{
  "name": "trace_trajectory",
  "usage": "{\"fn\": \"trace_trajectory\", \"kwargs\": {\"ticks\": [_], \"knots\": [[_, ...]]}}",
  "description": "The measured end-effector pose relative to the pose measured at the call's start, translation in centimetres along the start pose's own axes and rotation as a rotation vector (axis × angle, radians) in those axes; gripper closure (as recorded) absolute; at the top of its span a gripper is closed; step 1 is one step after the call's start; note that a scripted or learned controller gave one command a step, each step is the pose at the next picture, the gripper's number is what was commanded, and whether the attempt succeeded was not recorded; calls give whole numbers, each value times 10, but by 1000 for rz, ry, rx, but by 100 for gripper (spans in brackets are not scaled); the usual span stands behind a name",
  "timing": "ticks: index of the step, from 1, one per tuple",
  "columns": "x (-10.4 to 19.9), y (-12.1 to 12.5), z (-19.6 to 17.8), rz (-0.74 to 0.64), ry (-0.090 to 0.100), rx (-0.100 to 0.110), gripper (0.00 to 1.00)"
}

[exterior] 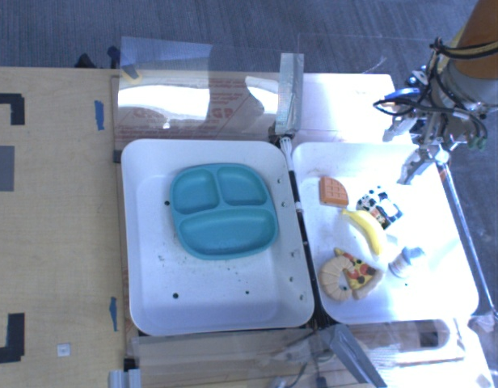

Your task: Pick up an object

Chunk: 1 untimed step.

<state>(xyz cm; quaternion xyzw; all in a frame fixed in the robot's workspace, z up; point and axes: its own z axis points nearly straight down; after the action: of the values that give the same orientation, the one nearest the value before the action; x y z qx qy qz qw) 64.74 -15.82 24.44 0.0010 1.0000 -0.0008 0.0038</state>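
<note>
Nothing is held by the gripper (424,158), which hangs over the far right corner of the right bin (451,297) with its two fingers parted. Candidate objects lie grouped near that bin's middle: a waffle piece (333,191), a black-and-white toy (379,206), a banana (366,229), a pizza slice (352,276) and a small bottle (404,260). An outlying piece such as the bottle is best chosen, and the fingers should be lowered astride it without neighbours being nudged.
</note>
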Motion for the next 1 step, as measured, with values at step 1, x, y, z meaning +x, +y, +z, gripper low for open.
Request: {"fn": "trace_trajectory", "kwargs": {"ticks": [1], "knots": [[-8,2,137,375,14,0,0]]}}
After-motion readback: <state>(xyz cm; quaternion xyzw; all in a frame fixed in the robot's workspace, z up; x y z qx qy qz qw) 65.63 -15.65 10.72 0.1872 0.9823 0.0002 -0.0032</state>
